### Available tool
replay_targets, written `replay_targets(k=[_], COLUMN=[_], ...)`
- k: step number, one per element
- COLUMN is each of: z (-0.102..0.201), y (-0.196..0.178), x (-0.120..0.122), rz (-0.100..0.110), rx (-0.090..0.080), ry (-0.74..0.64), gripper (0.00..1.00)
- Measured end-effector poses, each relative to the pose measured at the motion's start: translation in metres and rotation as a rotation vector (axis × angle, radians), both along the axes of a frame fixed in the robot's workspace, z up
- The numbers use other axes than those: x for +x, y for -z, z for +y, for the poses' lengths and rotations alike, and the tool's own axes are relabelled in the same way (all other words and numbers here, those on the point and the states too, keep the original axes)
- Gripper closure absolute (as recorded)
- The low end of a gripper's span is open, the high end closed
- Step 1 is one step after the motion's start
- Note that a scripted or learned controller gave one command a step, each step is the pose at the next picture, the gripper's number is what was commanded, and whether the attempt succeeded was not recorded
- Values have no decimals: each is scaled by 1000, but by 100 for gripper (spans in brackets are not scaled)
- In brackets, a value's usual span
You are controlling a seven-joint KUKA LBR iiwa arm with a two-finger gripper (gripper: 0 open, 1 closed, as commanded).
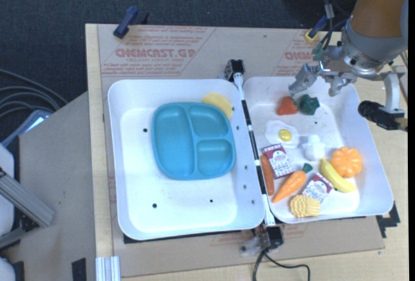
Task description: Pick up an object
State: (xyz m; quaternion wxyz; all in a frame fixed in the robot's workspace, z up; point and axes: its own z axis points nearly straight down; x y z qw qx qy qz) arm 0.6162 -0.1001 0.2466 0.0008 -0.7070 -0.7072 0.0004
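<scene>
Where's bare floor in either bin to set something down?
Left bin: open floor left of and below the blue tray. Right bin: small bare patch between the strawberry and pumpkin. Crowded along its lower half around the carrot, banana and cartons.

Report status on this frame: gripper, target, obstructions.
Two-finger gripper open, nothing between its fingers, above right white bin's far end. Nearest: red toy strawberry with dark green top, apart from gripper. White fried-egg toy beside it; nothing lies on top of it.
</scene>
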Motion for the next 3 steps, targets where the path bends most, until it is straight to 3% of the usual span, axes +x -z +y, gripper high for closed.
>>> replay_targets(k=[1, 2, 3], z=[-27, -43, -43], y=[67, 149, 138], x=[50, 51, 52], rz=[-2, -4, -6], rx=[-2, -1, -2], ry=[0, 0, -1], gripper=[0, 0, 100])
